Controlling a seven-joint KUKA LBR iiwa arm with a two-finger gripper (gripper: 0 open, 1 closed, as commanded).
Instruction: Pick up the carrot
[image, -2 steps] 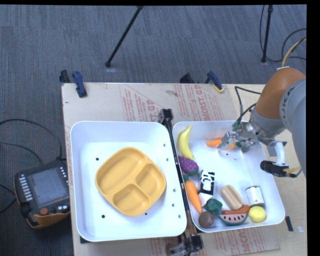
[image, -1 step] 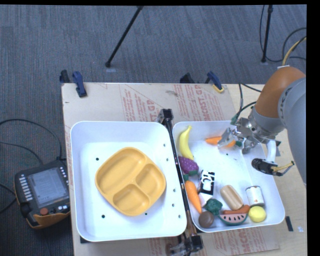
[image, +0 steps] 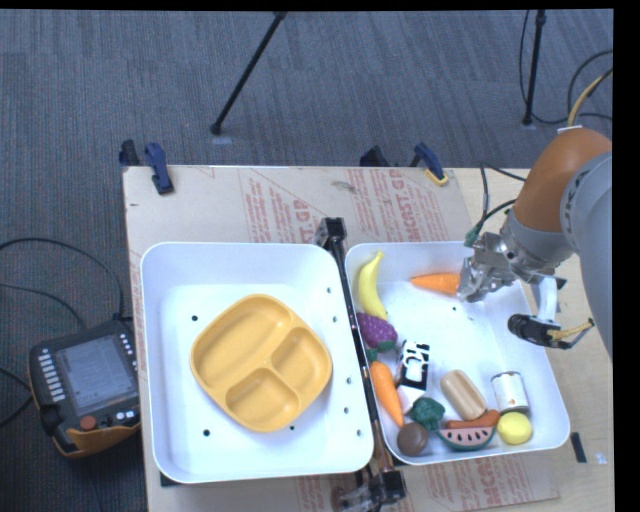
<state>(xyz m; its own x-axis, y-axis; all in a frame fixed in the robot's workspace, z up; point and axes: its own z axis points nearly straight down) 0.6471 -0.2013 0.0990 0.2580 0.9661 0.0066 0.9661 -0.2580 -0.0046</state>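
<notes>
The arm (image: 565, 190) enters from the right, its orange band above the wrist and its far side cut off at the frame edge. The pincer (image: 478, 282) sits low over the upper part of the right bin (image: 555, 395); its tips merge into a dark, blurred cluster, so whether they are apart or together cannot be told. A small orange carrot (image: 434, 284) lies on the bin floor with its thick end right at the pincer, pointed end toward the left; contact cannot be confirmed. A second, larger carrot (image: 386, 393) lies along the left wall of the same bin, orange, tapered, with its green-topped end up near the purple grapes (image: 376, 329). Its lower end is partly hidden behind a brown round item (image: 412, 438) too small to identify. Also in the right bin: a yellow banana (image: 370, 285) standing along the left wall above the grapes, a black-and-white carton (image: 414, 365), a green piece (image: 428, 411) that may be broccoli, a tan bread-like roll (image: 463, 394), a small can (image: 509, 390), a lemon (image: 514, 428) and a watermelon slice (image: 466, 436). The left bin (image: 165, 290) holds a yellow divided plate (image: 260, 362). On the floor to the left of the desk (image: 290, 205) lies a teach pendant (image: 85, 385), its cable partly cut off.
</notes>
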